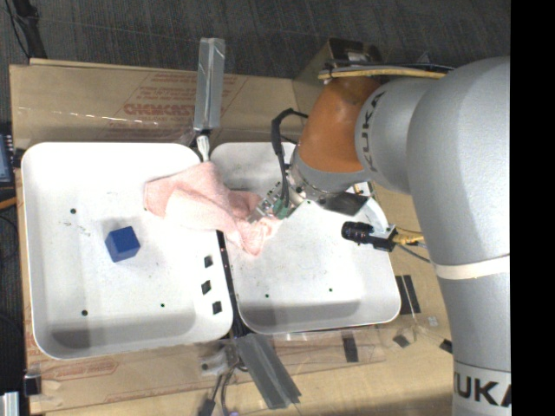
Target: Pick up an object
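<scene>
- The gripper (pixel 274 204) sits low over the far-left part of the right bin (pixel 347 306), its tip at the right end of the pink cloth (pixel 208 202). Whether it is open or clamped cannot be told here; the wrist hides the tip, and the cloth's edge blurs into it.
- The cloth bunches up toward the gripper at that end, which suggests contact, though a real grip is not shown.
- The cloth drapes across the divide between the bins: most of it lies in the far-right part of the left bin (pixel 52 232), and a fold hangs over the shared rims into the right bin. That leaves its right end as the part nearest the arm, a sensible place to try.
- The orange band (pixel 334 133) and the grey arm (pixel 451 172) lean in from the right, slanted down and left, so the tool meets the cloth at an angle.
- A blue cube (pixel 123 243) rests alone on the left bin's floor, well apart from the cloth and the gripper; it looks to be the harder reach.
</scene>
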{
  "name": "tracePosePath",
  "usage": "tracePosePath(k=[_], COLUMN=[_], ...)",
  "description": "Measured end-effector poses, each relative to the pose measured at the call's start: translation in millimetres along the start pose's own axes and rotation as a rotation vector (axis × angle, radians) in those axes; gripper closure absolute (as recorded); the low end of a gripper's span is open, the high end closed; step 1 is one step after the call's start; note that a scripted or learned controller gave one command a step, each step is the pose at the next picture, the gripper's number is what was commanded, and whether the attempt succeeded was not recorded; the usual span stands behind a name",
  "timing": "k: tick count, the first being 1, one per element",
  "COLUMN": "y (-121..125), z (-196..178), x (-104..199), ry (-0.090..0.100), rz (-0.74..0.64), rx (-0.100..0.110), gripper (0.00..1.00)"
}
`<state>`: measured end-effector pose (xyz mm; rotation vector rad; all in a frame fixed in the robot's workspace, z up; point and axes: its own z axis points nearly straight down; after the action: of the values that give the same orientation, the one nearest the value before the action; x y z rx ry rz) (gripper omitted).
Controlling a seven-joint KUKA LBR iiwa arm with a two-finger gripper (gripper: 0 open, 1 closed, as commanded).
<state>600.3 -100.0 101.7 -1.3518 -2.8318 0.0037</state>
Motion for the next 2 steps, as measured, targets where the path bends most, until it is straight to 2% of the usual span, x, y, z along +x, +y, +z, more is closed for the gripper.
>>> tracePosePath(k=[1, 2], y=[42, 3], z=[-91, -136], x=[22, 47], ry=[-0.002, 0.001], rz=[0.14, 0.366], rx=[-0.003, -0.001], gripper=[1.0, 1.0])
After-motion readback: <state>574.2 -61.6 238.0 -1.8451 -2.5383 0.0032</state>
